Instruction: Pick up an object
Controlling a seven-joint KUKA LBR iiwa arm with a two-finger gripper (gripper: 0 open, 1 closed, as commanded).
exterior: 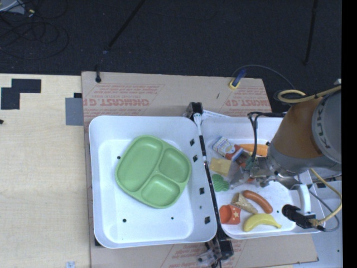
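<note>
White plastic bins are set side by side on the surface, and the pincer (245,169) is lowered into the right bin (279,230) among toy foods (257,201), its opening not discernible, a grasp there being likely intended.

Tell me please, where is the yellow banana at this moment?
The yellow banana lies in the right bin, near its front edge, just right of the red tomato and below the sausage.
</note>
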